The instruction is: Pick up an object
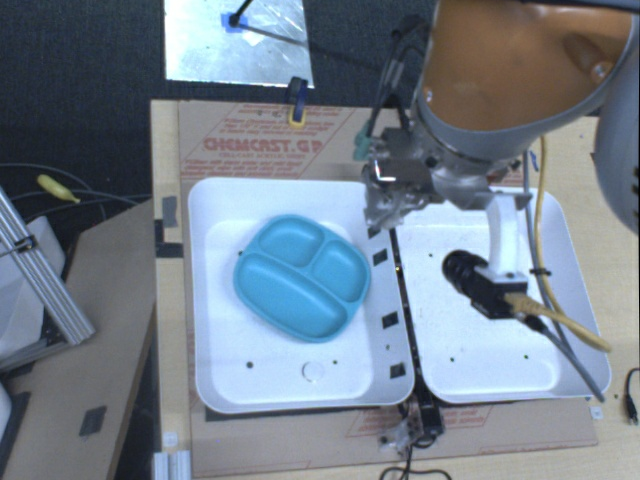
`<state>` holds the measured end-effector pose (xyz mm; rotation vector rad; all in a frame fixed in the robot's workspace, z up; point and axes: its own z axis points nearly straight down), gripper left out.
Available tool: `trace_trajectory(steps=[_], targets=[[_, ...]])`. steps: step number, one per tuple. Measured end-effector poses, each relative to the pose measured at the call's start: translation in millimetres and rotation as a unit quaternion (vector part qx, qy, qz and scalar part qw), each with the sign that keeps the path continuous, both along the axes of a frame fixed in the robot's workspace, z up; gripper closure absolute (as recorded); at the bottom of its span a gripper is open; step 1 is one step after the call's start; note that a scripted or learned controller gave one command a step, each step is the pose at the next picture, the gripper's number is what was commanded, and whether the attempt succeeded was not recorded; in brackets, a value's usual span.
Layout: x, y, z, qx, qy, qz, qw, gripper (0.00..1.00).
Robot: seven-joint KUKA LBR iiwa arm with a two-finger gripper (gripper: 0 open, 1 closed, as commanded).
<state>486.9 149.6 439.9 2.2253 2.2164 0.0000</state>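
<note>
A blue plate with three compartments lies flat in the left white bin, a little above its middle. My gripper hangs over the upper end of the divider between the two bins, just right of the plate's upper right rim. Nothing shows in the gripper. The arm's orange band and grey wrist cover the upper part of the right bin.
Both bins rest on a cardboard sheet with red print. A shiny metal sheet lies behind the bench. An aluminium frame stands at the far left. A small pale round mark sits near the left bin's front edge.
</note>
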Motion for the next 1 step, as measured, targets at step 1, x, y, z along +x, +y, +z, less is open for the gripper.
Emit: trace_trajectory(steps=[1], targets=[[0.1,-55.0,74.0,0.0011,-0.005,0.000,1.0000,1.00]])
